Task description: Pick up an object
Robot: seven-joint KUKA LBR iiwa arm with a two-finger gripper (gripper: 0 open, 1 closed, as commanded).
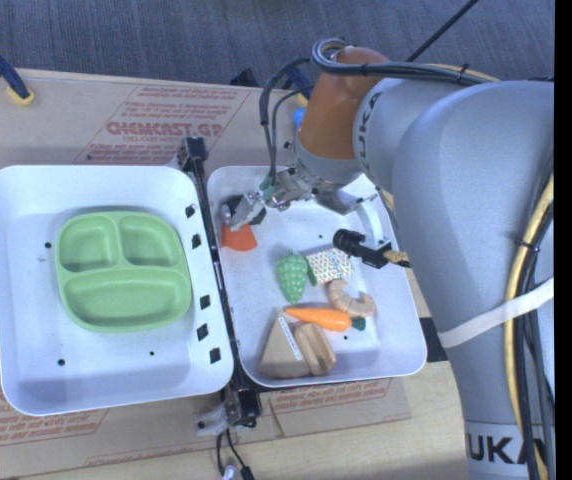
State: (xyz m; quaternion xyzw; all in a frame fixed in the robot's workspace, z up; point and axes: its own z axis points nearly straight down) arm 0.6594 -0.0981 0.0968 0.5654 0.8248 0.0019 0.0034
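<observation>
Here the arm bends down, claw (pixel 243 208) over the orange piece (pixel 238 237), grip state unclear.

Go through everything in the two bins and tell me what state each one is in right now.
Green divided plastic plate: flat in the left white bin.
Orange toy carrot: lying on its side in the right white bin.
Green toy grape bunch: lying loose.
Small orange-red piece: beside the gripper.
</observation>
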